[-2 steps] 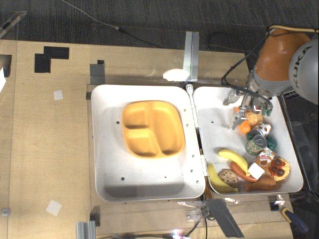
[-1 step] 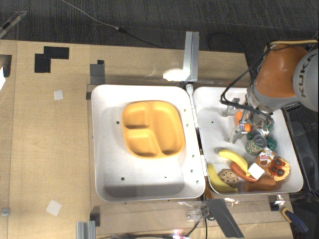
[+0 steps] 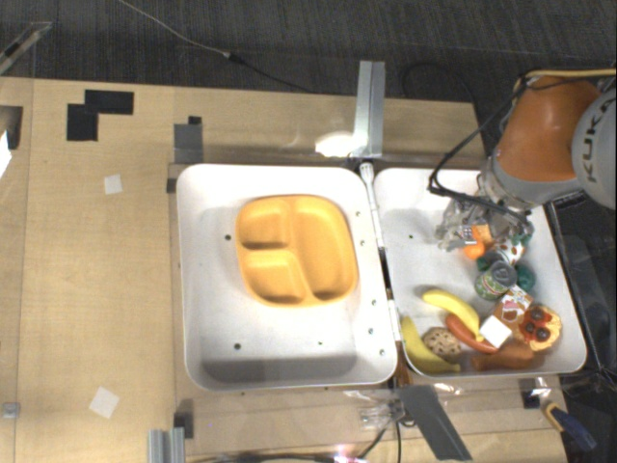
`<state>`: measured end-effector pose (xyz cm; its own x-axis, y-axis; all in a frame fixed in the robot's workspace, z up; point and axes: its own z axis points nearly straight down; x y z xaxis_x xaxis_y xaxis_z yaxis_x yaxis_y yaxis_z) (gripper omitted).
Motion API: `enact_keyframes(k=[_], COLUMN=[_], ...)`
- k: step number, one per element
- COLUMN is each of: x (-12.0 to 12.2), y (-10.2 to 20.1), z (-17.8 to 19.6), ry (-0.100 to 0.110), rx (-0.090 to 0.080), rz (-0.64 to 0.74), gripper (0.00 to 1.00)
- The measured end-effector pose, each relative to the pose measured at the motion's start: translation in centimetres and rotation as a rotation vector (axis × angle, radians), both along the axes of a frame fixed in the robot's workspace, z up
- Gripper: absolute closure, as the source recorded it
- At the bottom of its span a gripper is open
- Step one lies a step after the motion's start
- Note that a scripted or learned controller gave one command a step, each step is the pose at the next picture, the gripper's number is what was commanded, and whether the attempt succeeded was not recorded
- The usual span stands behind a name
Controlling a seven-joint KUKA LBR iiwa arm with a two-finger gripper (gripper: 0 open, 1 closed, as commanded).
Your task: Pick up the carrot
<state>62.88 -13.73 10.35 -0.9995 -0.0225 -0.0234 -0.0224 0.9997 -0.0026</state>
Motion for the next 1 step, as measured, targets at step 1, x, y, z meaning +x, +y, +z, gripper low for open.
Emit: enact_keyframes(k=[1], x=[-5.59], y=[-0.19], z=[0.09], ry=[0.016], rx=[0.006], rz=[-0.244], gripper=[1.00])
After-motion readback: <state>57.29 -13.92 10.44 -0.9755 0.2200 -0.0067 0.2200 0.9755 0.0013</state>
